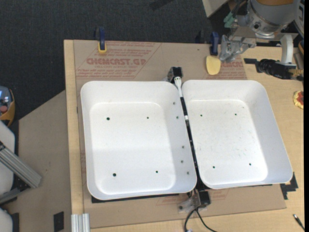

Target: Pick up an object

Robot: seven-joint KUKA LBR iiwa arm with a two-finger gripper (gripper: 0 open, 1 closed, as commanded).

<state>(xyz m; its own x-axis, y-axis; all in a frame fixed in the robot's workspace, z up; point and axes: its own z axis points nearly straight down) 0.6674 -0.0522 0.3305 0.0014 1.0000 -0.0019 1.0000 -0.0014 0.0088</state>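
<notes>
A small pale yellow object point(213, 65) lies on the cardboard sheet just behind the far left corner of the right bin point(270, 129). My gripper point(229, 52) hangs at the top right, just right of and above that yellow object; nothing shows between its fingers. The left bin point(89, 129) sits beside the right one, their rims touching along the middle.
Two blue clamps point(101, 36) point(215, 41) pin the cardboard's far edge. A black clip point(175, 73) sits where the two bins meet at the back. A small red and white thing point(299, 98) lies at the right edge, and cables trail at the front point(198, 204).
</notes>
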